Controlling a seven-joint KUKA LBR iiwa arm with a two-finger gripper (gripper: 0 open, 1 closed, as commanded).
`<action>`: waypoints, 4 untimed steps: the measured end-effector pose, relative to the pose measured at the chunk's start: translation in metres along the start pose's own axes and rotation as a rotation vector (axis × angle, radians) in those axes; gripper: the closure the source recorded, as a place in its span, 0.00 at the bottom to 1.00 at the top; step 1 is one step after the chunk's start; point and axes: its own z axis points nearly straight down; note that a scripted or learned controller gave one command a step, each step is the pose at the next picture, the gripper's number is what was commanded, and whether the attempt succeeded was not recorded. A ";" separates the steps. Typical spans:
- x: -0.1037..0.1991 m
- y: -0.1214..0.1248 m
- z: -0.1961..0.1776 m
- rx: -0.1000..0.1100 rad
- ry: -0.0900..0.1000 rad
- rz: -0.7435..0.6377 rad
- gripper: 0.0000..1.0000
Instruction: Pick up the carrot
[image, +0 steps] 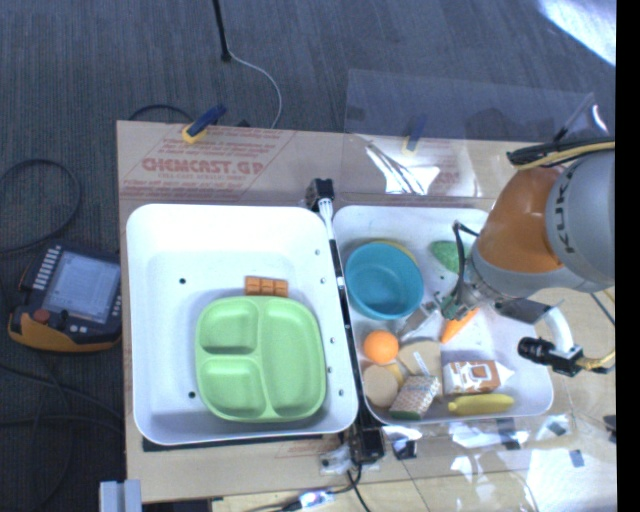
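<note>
— So, where was the carrot (459, 325) at that moment?

— It lay in the right bin (540, 400), near the middle, a small orange piece tilted, just right of the blue bowl (383, 280) and above the small carton (470, 377). The jaws (449, 305) were right over its upper end, reaching down from the grey arm (545, 235) with the orange band.

— Were they clenched on it?

— I could not tell. The wrist hid them, and whether they touched the carrot was not clear either.

— What else sat in that bin?

— An orange ball-like fruit (380, 347) below the bowl, a tan round thing (380, 383) under that, a speckled packet (414, 396) beside it, a banana (481, 404) along the near wall, and something green (447, 255) at the far side, partly behind the arm.

— And the left bin (160, 250)?

— A green divided tray (263, 358) lay in it, with a small orange block (266, 287) just beyond the tray's far edge. Both bins stood side by side on the counter (200, 165); a handheld pendant (70, 300) lay on the floor, well to the left.
</note>
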 end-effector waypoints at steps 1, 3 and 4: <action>0.004 -0.057 -0.001 -0.008 -0.005 0.182 0.00; -0.043 0.016 -0.010 -0.008 -0.007 0.210 1.00; 0.029 0.085 -0.111 0.001 -0.008 0.193 1.00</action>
